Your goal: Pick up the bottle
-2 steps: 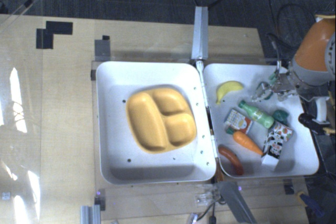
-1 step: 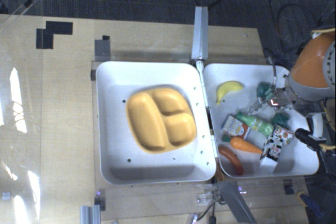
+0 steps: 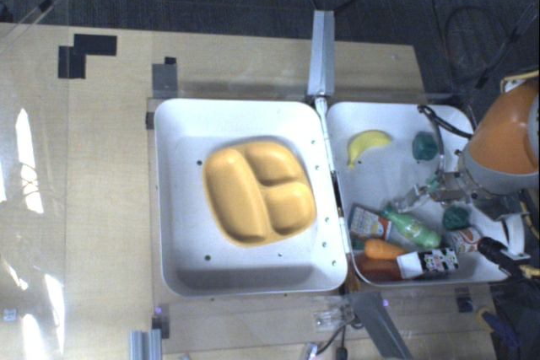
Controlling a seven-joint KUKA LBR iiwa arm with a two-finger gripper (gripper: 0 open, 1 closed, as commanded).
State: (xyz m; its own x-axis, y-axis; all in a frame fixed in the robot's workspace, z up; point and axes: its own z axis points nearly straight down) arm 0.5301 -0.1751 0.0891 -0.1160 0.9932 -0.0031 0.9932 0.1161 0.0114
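Robot arm [image 3: 504, 139] reaches into the right bin [image 3: 396, 118], its gripper [image 3: 432, 190] low among the clutter.

The green bottle [image 3: 412, 227] lies on its side just below the gripper, beside a carrot [image 3: 385, 249] and a red bottle [image 3: 405, 266]. Whether the claw is wide or narrow cannot be told. A banana [image 3: 368, 144] lies near the bin's top; the left bin [image 3: 181, 265] holds a yellow tray [image 3: 257, 190].

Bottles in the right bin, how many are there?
2: a green bottle lying near the bin's middle, and a red-bodied bottle along its front wall. The arm may hide more.
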